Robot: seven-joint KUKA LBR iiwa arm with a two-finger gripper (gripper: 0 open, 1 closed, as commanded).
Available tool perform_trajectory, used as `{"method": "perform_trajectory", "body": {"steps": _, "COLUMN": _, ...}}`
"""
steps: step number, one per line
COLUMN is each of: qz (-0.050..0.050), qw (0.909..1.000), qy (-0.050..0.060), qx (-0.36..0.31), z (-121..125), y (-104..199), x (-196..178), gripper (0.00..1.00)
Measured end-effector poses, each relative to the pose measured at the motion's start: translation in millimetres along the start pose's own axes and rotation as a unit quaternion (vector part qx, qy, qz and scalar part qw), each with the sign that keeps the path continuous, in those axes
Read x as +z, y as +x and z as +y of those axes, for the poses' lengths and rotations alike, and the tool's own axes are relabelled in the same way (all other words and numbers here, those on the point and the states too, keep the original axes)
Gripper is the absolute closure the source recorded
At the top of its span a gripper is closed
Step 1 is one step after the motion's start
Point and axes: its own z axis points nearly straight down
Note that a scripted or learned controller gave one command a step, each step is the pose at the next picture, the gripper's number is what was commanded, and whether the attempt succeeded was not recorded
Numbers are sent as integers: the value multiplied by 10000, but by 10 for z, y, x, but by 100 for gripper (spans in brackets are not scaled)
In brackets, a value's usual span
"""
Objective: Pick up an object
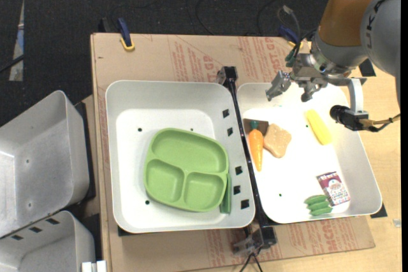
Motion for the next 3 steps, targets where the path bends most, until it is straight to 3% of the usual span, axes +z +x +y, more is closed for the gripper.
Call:
{"method": "perform_trajectory", "body": {"steps": 2, "qz": 1, "qw": 10000, "qy": 1, "qx": -10, "z": 95, "y": 53, "x": 1006, "gripper": 0}}
{"method": "perform_trajectory", "body": {"steps": 3, "qz": 0, "qw": 10000, "qy": -15, "qx": -4, "z": 99, "y": 52, "x": 882, "gripper": 100}}
